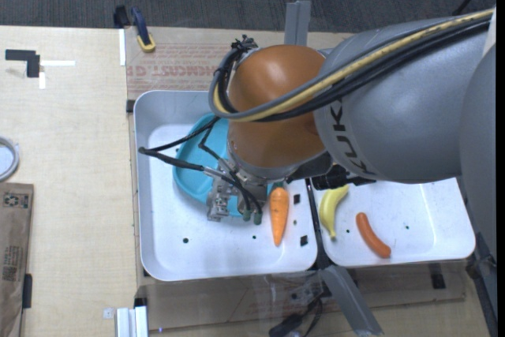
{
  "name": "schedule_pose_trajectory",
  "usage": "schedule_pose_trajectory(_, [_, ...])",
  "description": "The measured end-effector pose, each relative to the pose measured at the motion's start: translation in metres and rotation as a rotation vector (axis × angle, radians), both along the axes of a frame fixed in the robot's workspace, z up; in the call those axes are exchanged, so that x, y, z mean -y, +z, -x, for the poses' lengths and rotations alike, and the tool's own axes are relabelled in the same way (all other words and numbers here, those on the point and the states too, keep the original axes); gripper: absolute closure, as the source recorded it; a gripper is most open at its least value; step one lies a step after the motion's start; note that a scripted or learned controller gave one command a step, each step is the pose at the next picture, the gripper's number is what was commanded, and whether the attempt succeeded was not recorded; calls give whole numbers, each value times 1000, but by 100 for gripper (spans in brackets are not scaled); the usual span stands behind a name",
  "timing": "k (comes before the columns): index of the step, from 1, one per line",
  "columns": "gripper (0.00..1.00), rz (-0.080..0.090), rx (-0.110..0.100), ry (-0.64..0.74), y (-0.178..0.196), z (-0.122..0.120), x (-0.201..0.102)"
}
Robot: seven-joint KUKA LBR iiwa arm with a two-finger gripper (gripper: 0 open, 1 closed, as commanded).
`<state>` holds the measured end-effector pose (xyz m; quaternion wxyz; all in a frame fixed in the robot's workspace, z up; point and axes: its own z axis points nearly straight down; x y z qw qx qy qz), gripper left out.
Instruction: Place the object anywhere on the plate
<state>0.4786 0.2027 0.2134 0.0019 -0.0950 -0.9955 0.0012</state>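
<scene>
A teal plate (192,169) lies in the left bin, mostly hidden under my arm's orange wrist. My gripper (222,203) hangs at the plate's near edge, pointing down at the bin floor. An orange carrot (278,215) lies just right of the gripper, on the left bin's floor beside the divider and apart from the plate. Whether anything sits between the gripper's tips is hidden by the wrist and cables.
In the right bin lie a yellow banana (330,206) and a red sausage (372,235). The left bin's white rim (139,193) runs close to the plate's left side. A tape roll (6,159) rests on the bench far left.
</scene>
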Motion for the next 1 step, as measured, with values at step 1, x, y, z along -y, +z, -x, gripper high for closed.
schedule_pose_trajectory(1, [100,0,-1,-41,5,-5,48])
